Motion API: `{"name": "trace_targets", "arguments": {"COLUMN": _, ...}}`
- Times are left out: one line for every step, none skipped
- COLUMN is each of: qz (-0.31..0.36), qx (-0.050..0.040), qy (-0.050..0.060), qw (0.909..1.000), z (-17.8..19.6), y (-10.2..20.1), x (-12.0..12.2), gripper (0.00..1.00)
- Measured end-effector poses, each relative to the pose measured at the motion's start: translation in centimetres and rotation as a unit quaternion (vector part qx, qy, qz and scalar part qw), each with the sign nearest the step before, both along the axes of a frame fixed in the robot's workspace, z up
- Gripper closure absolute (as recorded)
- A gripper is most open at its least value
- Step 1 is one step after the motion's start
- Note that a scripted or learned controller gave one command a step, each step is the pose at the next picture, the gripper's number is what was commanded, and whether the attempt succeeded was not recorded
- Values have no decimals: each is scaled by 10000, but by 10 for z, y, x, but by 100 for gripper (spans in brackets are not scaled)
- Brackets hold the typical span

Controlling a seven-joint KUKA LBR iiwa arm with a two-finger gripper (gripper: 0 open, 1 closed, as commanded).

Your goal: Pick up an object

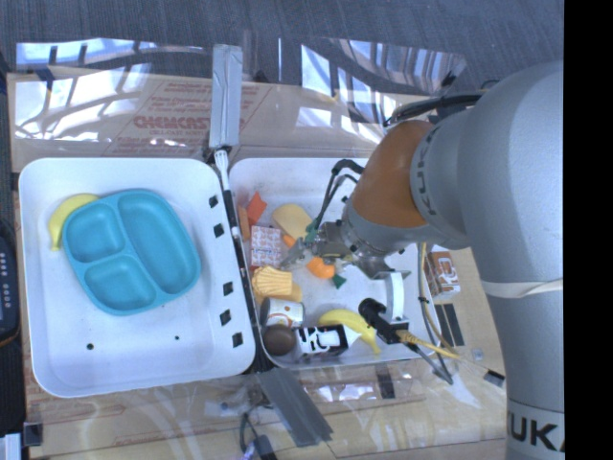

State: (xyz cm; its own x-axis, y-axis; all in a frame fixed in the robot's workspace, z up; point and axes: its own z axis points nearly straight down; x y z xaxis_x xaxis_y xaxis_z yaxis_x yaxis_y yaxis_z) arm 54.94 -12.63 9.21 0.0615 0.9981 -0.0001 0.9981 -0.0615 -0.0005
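Two white bins are seen side by side on the bench. The left bin [57,353] is occupied by a blue divided plate [132,249] with a yellow banana-shaped piece [65,214] touching its upper-left edge. The right bin [287,172] is crowded with small objects: an orange wedge [256,209], a pale yellow block [291,220], a printed packet [265,247], a ridged yellow piece [276,282], a small can [282,312], a brown ball [277,339], a dark labelled bottle [324,338] and a yellow banana [349,325].

The gripper [321,253] is lowered into the middle of this clutter, just beside a small orange piece [321,268]. Whether the fingers are spread or closed cannot be told, as they are masked by the wrist and cables; nothing is seen held between them.

Risk is judged as follows: with objects packed so close, a closing grasp could catch two at once, or pinch an edge and let it slip. Neighbouring items could be pushed aside on descent.
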Motion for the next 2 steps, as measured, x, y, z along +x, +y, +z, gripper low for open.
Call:
{"name": "trace_targets", "arguments": {"qz": 25, "qx": 0, "qy": 24, "qw": 10000, "z": 8, "y": 0, "x": -1, "gripper": 100}}
{"name": "trace_targets", "arguments": {"qz": 539, "qx": 11, "qy": -25, "qw": 9985, "z": 103, "y": 80, "x": 21, "gripper": 100}}
